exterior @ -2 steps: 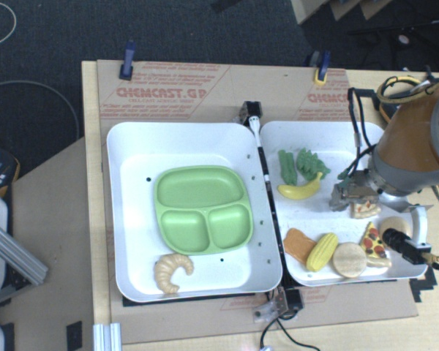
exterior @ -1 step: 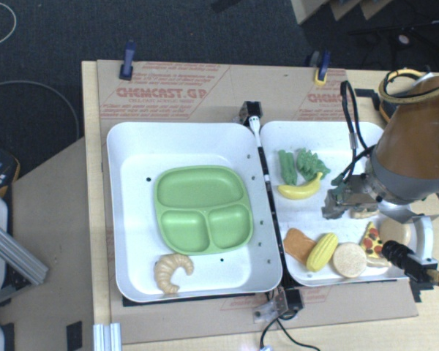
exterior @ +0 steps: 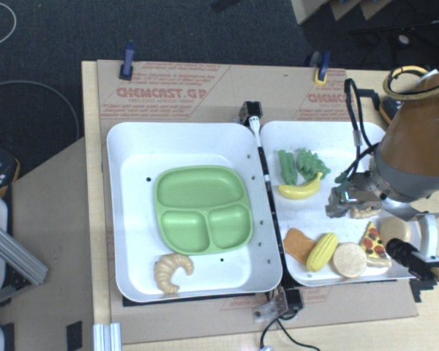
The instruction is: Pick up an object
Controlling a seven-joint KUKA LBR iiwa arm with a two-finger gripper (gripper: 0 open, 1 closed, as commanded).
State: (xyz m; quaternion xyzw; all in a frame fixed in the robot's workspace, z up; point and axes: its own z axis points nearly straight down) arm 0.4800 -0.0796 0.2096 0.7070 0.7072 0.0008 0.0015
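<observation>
Banana beside a lowered gripper

Gripper [exterior: 345, 205], finger state impossible to tell, sits low in the right bin [exterior: 272, 134]. Banana [exterior: 300, 189] lies just left of it; corn [exterior: 322, 251] nearby; croissant [exterior: 173, 272] in the left bin [exterior: 121, 141].

On your tabletop [exterior: 95, 218] two bins sit side by side. The left bin [exterior: 128, 218] holds a divided plate [exterior: 203, 208] in the middle and a croissant [exterior: 172, 271] at its near edge. In the right bin [exterior: 293, 131], a banana [exterior: 300, 189] lies just before the green beans [exterior: 287, 165] and broccoli [exterior: 309, 162]; nearer you sit a corn cob [exterior: 321, 251], bread roll [exterior: 349, 259] and pizza slice [exterior: 374, 243]
</observation>
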